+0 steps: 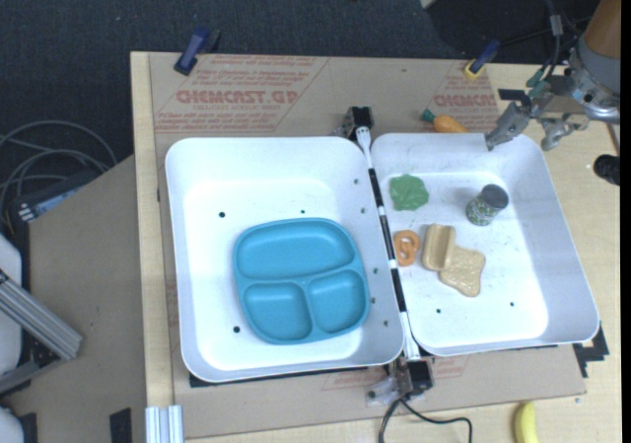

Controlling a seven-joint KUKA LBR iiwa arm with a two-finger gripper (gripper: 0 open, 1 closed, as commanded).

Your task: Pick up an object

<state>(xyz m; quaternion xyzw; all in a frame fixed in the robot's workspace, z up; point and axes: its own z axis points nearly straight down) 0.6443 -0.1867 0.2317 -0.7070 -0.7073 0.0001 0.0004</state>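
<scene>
Gripper (526, 129) hangs above the far right corner of the right bin (552, 318), fingers spread apart with nothing between them; both tips show as separate grey prongs against the bin rim and bench. From this slanted view I cannot tell how high it sits over the bin floor. Candidates for the pick all lie in the right bin, grouped toward its left half: a green leafy piece (408, 191) near the divider, a small orange ring (405, 247) just beside the divider, 2 tan bread-like pieces (451, 258) touching or overlapping each other, and a small grey-green cylinder (486, 203) standing apart nearer the middle. The cylinder is the nearest to the gripper and stands free of the others, so it looks the easiest target; the ring lies so close to the wall that fingers would likely foul the rim. Left bin (187, 234) holds a blue 3-compartment tray (296, 278), lying flat and central, with nothing visible in its sections, perhaps meant as a receiving place. An orange carrot-like item (446, 121) rests on the bench outside the bins, near the back rim. Judgement: the pick has not yet begun.
</scene>
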